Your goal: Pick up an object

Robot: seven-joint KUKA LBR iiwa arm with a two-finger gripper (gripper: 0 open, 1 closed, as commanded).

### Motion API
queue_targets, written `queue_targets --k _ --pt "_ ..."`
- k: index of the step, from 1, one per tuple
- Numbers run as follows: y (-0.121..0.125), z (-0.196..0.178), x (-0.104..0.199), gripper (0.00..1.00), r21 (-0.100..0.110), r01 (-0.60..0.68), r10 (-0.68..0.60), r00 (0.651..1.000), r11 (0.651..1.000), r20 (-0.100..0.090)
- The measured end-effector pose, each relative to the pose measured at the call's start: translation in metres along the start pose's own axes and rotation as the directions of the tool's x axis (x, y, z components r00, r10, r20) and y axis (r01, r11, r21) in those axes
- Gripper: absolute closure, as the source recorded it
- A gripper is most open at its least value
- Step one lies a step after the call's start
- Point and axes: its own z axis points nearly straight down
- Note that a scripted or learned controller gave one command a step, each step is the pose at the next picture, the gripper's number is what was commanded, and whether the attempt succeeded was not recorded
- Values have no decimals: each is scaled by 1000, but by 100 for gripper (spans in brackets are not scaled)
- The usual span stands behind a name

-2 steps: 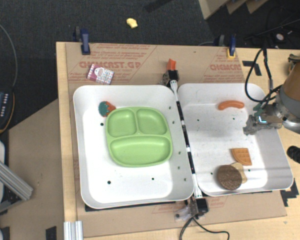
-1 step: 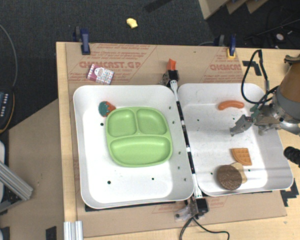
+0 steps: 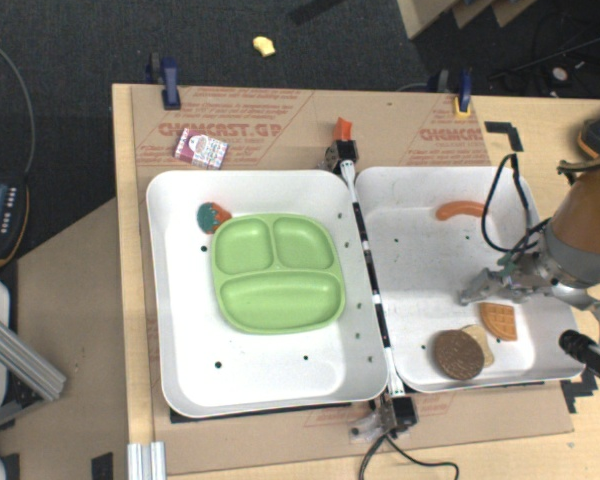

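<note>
Gripper (image 3: 485, 286) hung low in the right bin (image 3: 420, 268), its jaw state impossible to tell, just above the tan cracker (image 3: 499, 320) and brown round cookie (image 3: 459, 354), with an orange sausage (image 3: 461, 209) well apart behind.

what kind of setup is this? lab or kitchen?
Most likely a robotics lab bench, not a kitchen: two white bins clamped to a cardboard-covered bench, toy-like items such as a green divided plate, and loose cables near the arm.
</note>
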Motion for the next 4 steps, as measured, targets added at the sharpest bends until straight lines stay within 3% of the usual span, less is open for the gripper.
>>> queue_targets --k 1,2,3,4 --pt "-40 -29 1 0 -2 2 -2 1000 1000 -1" --pt "-32 -4 -12 0 -2 7 -7 1000 1000 -7" --pt "-32 -15 -14 100 -6 4 -4 1000 1000 0" --pt "7 -4 68 100 -6 13 -13 1000 1000 0"
